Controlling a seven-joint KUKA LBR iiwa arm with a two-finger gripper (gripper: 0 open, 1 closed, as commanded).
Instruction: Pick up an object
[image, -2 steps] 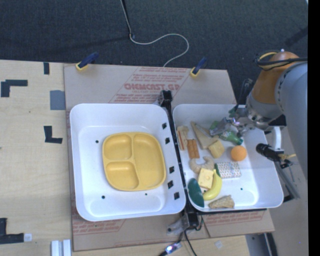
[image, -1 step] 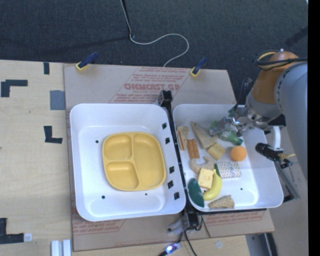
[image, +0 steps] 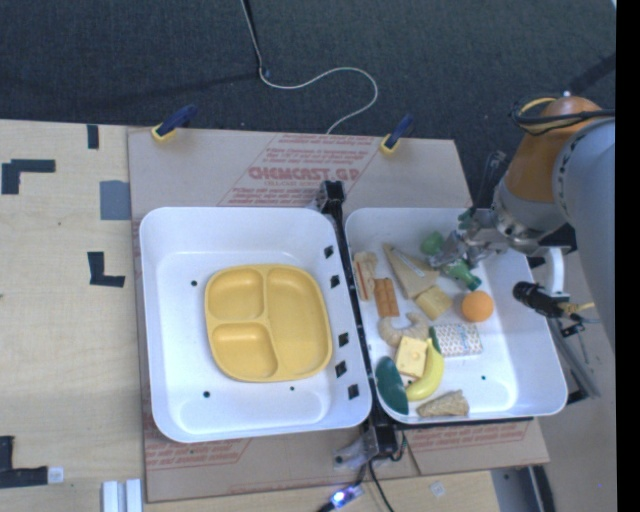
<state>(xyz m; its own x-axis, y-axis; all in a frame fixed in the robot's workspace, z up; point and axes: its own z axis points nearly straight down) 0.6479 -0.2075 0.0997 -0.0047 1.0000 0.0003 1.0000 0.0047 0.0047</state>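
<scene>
Reaching in from the right with the grey and orange arm (image: 548, 172), low over the right bin (image: 522, 352). Gripper (image: 467, 248) down among the toy food near that bin's far side, just beside a small green piece (image: 432, 243) and above an orange (image: 477, 305). Open or closed: impossible to tell from this slant, with the metal parts blurring into the clutter. Nothing plainly lifted or held.

Candidates for picking all crowded in the right bin: a pale cheese wedge (image: 408, 268), a yellow block (image: 433, 302), a speckled sponge (image: 457, 339), a banana (image: 430, 372) curled against another yellow cube (image: 410, 355), a slice of bread (image: 443, 404) at the near edge. Packed close, several touching, so probably hard to close on one without nudging a neighbour.

In the left bin (image: 180, 300), a yellow divided plate (image: 265, 322) lying flat, well apart from the gripper. Both bins seated on cardboard (image: 300, 170) atop the desk (image: 60, 300), likely to keep them from sliding.

Judged stage: descending onto or about to grasp the green piece; pick not yet done.
</scene>
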